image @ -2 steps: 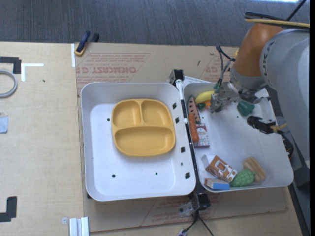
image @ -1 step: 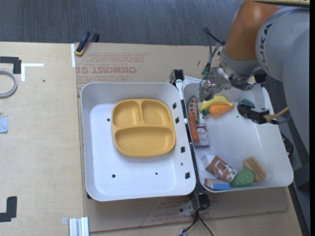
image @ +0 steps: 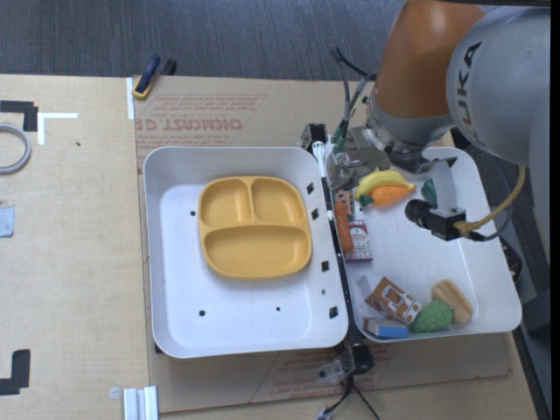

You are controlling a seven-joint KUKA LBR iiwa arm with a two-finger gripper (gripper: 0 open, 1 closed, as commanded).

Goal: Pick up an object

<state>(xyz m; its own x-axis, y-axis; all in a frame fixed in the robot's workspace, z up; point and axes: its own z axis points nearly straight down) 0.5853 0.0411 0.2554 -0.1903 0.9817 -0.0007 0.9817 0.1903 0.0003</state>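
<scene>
The banana (image: 382, 183) is seen in the right bin (image: 486, 297), at its far left corner, with an orange carrot (image: 391, 194) touching it. The pincer (image: 363, 157) is lowered just beside it; whether it is wide or narrow cannot be told. A slip is judged likely, since the carrot and bin wall crowd the grasp.

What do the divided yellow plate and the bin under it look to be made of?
Divided yellow plate: likely molded plastic, matte to satin; one uniform color, rounded molded ridges between three compartments, soft highlights.
Left white bin: looks like thin formed plastic, smooth and slightly glossy; rounded corners, a rolled rim and small dark holes in the floor. Painted metal can't be ruled out.
</scene>
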